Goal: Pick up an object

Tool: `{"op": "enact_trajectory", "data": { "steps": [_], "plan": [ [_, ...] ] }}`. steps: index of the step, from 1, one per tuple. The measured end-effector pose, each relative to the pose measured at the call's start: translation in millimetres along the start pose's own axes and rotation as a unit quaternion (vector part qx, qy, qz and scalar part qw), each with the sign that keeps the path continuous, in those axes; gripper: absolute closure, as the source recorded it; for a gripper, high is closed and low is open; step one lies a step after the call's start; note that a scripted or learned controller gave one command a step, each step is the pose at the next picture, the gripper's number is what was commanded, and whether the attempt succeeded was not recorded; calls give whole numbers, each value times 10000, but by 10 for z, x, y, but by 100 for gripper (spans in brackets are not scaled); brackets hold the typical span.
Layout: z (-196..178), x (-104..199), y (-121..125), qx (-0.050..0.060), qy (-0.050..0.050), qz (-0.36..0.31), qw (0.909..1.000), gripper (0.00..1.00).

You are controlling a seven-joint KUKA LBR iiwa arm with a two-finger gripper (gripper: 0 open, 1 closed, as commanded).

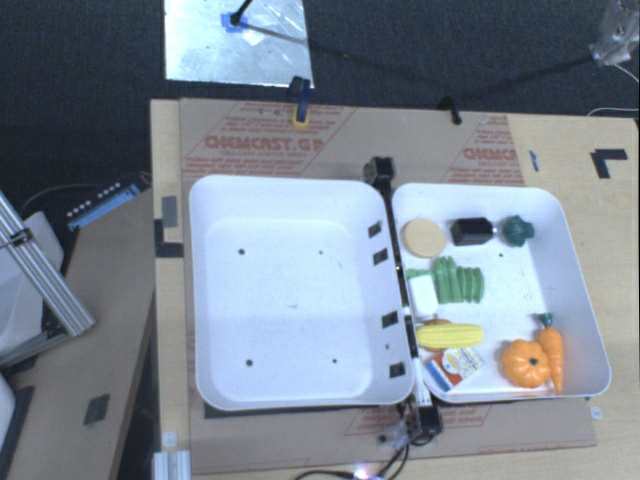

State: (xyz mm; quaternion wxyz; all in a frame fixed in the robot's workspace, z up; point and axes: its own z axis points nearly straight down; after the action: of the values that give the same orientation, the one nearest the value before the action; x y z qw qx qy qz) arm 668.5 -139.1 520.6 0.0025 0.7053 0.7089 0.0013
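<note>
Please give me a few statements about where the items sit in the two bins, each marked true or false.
1. The corn lies in the right bin. True.
2. The carrot lies in the left bin. False: it is in the right bin, beside the pumpkin.
3. The black block sits between the tan disc and the teal piece. True.
4. The green pods are stacked on the pumpkin. False: they lie apart from it, nearer the middle of the bin.
5. The corn lies against the right bin's left wall. True.
</note>
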Motion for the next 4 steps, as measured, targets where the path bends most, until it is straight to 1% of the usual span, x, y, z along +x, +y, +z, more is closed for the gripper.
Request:
{"op": "enact_trajectory", "data": {
  "steps": [1, 4],
  "plan": [
    [-159, 79, 0, 0, 0, 2, 10000, 100],
    [-148, 214, 1, 13, 2, 4, 10000, 100]
  ]
}}
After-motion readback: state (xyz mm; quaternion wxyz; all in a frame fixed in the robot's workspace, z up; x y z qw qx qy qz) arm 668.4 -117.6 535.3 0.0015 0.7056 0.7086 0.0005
